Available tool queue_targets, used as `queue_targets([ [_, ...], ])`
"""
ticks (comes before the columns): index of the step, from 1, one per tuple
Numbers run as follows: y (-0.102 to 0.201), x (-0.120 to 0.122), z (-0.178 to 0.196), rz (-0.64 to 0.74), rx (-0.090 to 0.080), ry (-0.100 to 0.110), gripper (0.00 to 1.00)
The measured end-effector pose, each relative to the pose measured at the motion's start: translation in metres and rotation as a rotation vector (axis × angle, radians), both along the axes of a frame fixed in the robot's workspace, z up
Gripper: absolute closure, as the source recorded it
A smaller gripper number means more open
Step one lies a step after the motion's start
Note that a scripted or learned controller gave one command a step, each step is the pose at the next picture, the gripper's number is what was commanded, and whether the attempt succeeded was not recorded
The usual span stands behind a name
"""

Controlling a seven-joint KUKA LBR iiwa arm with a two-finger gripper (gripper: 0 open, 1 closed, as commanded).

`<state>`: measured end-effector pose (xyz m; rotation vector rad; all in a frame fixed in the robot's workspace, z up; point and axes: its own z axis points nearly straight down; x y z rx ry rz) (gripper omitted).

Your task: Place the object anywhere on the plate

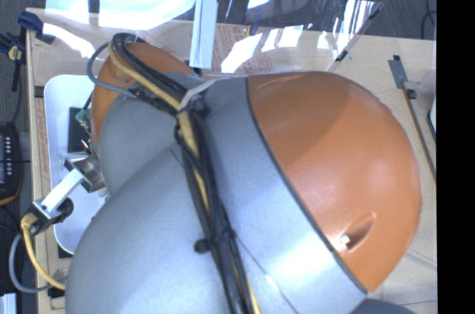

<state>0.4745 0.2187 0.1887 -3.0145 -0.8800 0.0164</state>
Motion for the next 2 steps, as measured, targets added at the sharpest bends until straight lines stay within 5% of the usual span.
queue_targets([
  [1,0.000,0.000,0.000,0.000,0.000,0.001,0.00],
  [2,0.001,0.028,0.145,0.025,0.003,-0.010,0.00],
])
